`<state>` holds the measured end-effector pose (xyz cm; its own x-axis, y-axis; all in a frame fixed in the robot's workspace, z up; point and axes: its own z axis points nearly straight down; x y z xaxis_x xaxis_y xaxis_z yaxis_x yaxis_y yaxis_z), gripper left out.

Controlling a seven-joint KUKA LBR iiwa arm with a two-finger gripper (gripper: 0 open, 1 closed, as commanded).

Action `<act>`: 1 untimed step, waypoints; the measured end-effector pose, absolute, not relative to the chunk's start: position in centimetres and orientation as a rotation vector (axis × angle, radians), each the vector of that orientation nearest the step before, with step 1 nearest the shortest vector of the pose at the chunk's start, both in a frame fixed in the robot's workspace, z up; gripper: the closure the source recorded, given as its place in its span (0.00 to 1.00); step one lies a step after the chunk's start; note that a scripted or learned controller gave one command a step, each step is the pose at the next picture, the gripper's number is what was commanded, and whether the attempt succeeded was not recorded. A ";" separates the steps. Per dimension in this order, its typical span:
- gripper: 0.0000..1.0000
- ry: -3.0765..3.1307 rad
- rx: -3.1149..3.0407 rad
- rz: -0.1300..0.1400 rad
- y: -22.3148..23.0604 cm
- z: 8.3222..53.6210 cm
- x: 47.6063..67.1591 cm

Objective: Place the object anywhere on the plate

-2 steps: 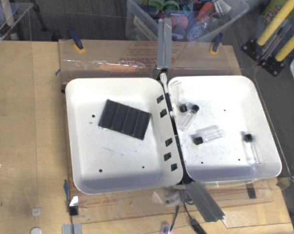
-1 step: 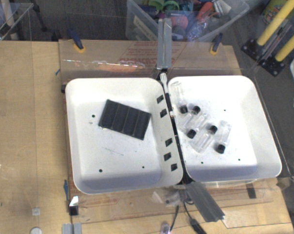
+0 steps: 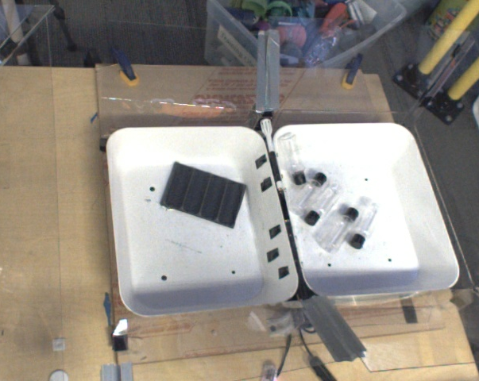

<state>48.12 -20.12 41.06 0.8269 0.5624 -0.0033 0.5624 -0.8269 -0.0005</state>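
Lying loose in the right bin: clear vials, well apart from the dark plate

Clustered in the left half of the right bin [image 3: 398, 173], right of centre in the frame, the clear vials [image 3: 332, 213] lie on their sides at mixed angles. Each is a small see-through plastic tube with a black cap; five caps can be counted. Some tubes touch or overlap, so their outlines are hard to separate against the white floor. One more clear tube [image 3: 287, 144] sits apart, up near the bin's upper left corner; its cap cannot be made out.

The plate [image 3: 203, 194] is a dark, flat rectangle with parallel ribs, lying slightly turned on the floor of the left bin [image 3: 183, 272], left of centre in the frame. Nothing rests on it.

Between the bins runs a raised divider [image 3: 272, 213] with a row of small black marks.

Whether the claw is open or closed cannot be told.

At the top of the frame stands a clear tub [image 3: 223, 6] of coloured toys, with yellow tubes [image 3: 461, 22] at the upper right.
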 end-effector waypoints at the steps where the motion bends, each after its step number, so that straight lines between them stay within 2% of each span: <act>1: 0.00 0.925 3.002 -0.006 -20.1 41.0 48.1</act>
